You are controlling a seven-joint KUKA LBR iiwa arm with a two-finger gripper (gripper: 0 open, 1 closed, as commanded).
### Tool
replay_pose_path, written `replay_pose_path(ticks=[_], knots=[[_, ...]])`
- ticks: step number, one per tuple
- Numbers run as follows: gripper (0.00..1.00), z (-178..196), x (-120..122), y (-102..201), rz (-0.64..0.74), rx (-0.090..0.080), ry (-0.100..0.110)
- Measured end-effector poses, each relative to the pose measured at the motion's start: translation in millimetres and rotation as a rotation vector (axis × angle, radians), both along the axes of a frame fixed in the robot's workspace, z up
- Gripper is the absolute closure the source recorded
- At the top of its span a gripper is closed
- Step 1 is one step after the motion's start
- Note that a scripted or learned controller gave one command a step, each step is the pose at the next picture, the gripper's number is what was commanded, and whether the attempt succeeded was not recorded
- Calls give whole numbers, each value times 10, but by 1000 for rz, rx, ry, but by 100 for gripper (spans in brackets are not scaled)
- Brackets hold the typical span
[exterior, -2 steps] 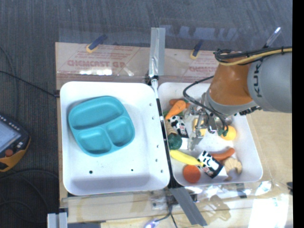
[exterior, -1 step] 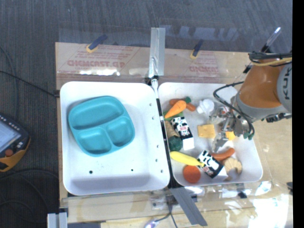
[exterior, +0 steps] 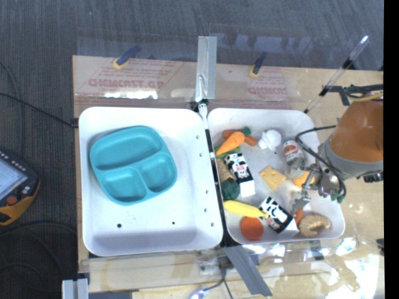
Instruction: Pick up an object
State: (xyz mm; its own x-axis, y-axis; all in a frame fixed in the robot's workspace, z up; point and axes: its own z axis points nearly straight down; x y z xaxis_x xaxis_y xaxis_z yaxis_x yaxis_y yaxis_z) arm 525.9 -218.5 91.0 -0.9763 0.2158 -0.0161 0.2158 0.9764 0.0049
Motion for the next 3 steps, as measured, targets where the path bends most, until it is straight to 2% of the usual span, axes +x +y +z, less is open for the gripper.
replay_pose_path(ticks=[1,2,3], knots=[[0,-6,290,108,-19,-6,4],[0,0,61,-43,-19,-6,1],[100,111,80,-38,-18,-8,-2]])
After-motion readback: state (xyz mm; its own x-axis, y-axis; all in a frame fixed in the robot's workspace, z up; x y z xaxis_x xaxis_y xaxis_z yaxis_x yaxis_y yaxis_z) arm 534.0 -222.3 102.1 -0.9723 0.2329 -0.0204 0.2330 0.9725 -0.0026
